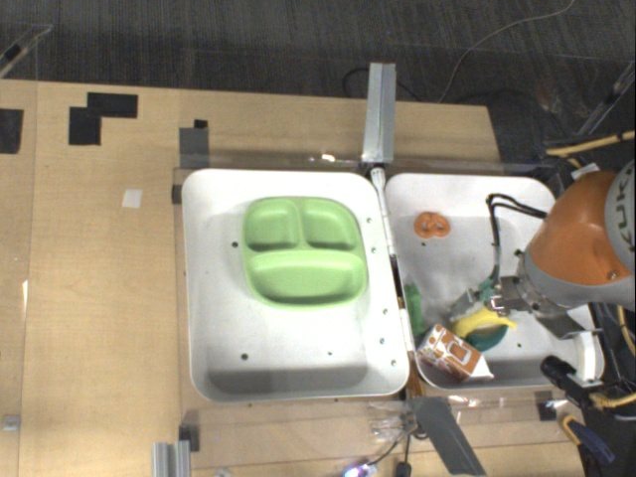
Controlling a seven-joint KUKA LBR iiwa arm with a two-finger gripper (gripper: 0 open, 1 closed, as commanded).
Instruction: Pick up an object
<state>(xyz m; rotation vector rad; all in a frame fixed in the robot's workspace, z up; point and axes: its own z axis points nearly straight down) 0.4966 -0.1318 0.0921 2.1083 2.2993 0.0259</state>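
Observation:
The right bin (467, 192) holds several small objects. A round orange piece (430, 226) lies near its far left. A yellow banana-shaped object (479, 322) rests on a teal item (491, 337) toward the near edge, beside a brown and white carton (453, 355). A thin green object (412, 307) leans along the bin's left wall. My gripper (494, 299) reaches in from the right and hangs low just above the yellow object. The orange band of the arm (584, 241) hides the bin's right side.
The left bin (214, 351) holds a green divided plate (302, 249). A metal post (380, 117) stands at the back where the bins meet. Cables (512, 205) trail from the wrist over the right bin.

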